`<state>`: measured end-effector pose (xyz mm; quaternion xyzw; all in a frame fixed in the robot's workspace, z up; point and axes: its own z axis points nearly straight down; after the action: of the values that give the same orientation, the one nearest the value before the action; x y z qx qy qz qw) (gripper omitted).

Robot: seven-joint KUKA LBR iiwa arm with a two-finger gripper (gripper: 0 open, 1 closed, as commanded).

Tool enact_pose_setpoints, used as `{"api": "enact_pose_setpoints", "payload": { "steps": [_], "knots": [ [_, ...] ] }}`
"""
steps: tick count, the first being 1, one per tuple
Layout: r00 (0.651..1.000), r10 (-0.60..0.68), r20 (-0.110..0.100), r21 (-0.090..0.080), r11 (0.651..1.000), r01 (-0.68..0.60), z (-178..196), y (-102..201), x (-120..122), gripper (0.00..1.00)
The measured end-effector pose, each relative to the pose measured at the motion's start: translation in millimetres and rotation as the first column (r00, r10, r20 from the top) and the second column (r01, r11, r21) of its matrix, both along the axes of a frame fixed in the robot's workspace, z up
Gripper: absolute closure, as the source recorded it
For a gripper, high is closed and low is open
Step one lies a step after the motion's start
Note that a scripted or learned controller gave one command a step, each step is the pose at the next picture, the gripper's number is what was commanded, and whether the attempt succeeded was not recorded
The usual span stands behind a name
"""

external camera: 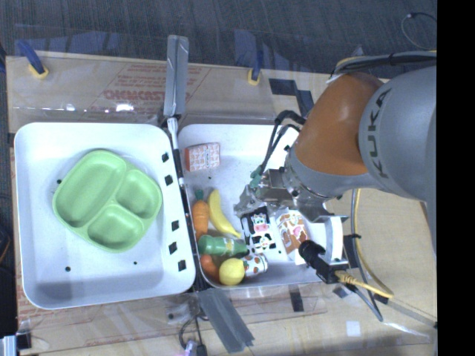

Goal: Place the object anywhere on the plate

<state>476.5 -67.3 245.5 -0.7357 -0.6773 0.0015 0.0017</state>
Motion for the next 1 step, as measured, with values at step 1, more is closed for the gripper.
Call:
{"api": "enact_pose_setpoints", "payload": {
  "steps": [1],
  "knots": [
    [0.987,0.162,0.002,0.000,0.987,-0.162,41.4,66.4,6.5,1.00]
  ]
}}
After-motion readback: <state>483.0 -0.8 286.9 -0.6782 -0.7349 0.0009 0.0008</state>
